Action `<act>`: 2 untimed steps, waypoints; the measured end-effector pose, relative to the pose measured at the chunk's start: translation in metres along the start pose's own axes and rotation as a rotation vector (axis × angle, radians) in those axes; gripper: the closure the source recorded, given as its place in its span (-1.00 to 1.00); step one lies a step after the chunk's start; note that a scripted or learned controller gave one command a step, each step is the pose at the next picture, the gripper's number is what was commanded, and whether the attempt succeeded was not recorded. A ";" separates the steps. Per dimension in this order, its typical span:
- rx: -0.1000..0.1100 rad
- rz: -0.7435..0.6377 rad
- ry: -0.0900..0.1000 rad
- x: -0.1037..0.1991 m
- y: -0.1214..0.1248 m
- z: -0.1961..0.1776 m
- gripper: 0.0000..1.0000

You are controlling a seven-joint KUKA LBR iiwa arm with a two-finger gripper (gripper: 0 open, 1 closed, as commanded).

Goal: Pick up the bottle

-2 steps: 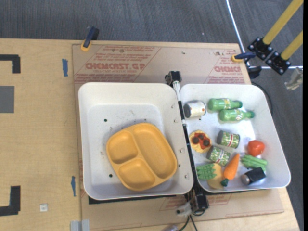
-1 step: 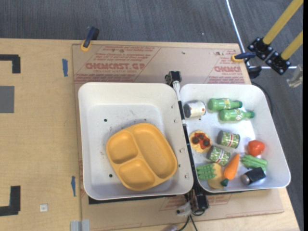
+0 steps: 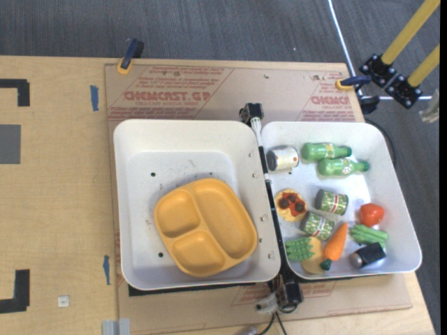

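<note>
- Two green bottles lie on their sides in the upper part of the right bin (image 3: pixel 395 180), the upper bottle (image 3: pixel 325 151) just above the lower bottle (image 3: pixel 342 166).
- A silver can (image 3: pixel 282 159) lies just left of them.
- Below sit two green-labelled cans (image 3: pixel 331 202), a tomato (image 3: pixel 371 213) and a carrot (image 3: pixel 335 241).
- The left bin (image 3: pixel 140 152) holds a yellow divided plate (image 3: pixel 204 226).

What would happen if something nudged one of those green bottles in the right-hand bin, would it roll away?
Probably a little. Both green bottles lie on their sides and look round, so a sideways push would likely roll them. They lie close together, so one would likely bump the other. They look like small plastic toys, so probably light and stiff; the glossy surface might slip in a grip.
</note>
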State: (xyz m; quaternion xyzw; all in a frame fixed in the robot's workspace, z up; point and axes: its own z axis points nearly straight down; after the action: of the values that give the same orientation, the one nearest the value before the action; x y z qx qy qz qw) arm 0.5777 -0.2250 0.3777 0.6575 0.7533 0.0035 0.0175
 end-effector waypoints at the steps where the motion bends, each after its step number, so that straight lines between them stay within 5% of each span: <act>1: -0.004 -0.001 -0.003 0.000 0.001 -0.011 1.00; 2: -0.008 -0.002 -0.006 -0.001 0.003 -0.022 1.00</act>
State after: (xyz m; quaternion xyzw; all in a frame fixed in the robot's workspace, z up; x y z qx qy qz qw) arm 0.5797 -0.2251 0.3993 0.6565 0.7539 0.0046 0.0225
